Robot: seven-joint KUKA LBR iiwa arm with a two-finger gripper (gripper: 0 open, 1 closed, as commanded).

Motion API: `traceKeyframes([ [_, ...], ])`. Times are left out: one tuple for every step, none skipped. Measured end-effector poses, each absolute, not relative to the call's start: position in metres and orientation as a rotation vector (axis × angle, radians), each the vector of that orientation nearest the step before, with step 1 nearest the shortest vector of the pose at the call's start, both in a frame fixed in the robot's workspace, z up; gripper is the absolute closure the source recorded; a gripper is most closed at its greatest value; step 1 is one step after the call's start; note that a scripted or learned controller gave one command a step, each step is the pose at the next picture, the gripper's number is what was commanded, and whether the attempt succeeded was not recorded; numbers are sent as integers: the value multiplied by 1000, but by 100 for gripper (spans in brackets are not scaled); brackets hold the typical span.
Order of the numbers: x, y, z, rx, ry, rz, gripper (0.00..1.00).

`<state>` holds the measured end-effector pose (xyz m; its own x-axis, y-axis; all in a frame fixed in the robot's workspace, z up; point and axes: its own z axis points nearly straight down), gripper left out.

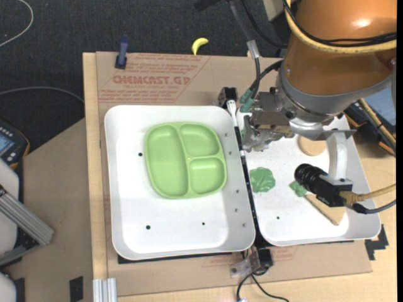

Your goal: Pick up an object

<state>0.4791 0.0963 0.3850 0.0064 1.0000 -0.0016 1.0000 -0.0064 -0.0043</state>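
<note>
- Pincer (pixel 250 138) over right bin (pixel 283 228), close by its left rim.
- Opening and hold: impossible to tell.
- Nearer the camera, apart from it: crumpled green lump (pixel 262 179).

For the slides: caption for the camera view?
Gripper over right bin by green lump; green divided plate in left bin.

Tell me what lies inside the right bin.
In the right bin lie a green leafy piece, a pale round piece and a tan wedge. The arm covers the bin's far part, so anything under it is hidden.
</note>
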Motion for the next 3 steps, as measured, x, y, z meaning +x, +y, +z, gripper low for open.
traceKeyframes([
  [480,100,397,-2223,-2220,-2,100],
  [479,147,402,-2217,-2228,-5,100],
  [479,109,395,-2225,-2216,4,100],
])
